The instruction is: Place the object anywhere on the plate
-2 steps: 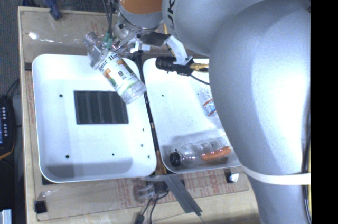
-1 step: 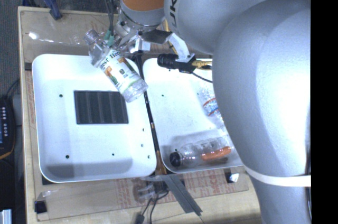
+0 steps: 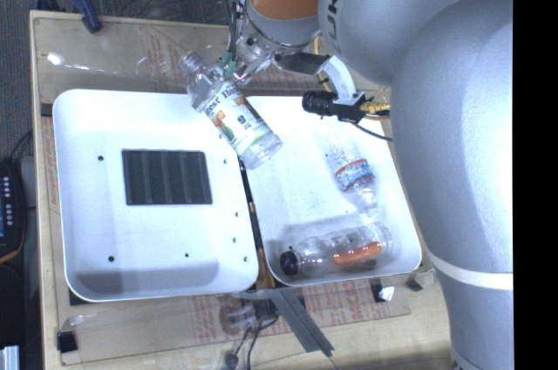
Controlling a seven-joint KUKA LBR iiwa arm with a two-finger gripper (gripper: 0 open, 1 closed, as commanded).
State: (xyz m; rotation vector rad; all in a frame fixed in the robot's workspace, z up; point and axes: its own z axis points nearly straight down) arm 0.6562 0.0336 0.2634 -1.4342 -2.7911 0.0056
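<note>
One clear plastic bottle [image 3: 228, 115] hung tilted over the seam between the bins, apparently pinched mid-body by the gripper [image 3: 237, 71], and we figured it was light, slick, crushable.

Two bins sit side by side on the counter [image 3: 131, 320]. The left bin [image 3: 78, 185] holds a plate [image 3: 166, 177]. In the right bin [image 3: 296, 211], one bottle [image 3: 353, 176] lies far and another [image 3: 336, 250] near. A third bottle [image 3: 231, 117] hangs tilted over the bins' shared edge, at the gripper [image 3: 237, 70].
</note>
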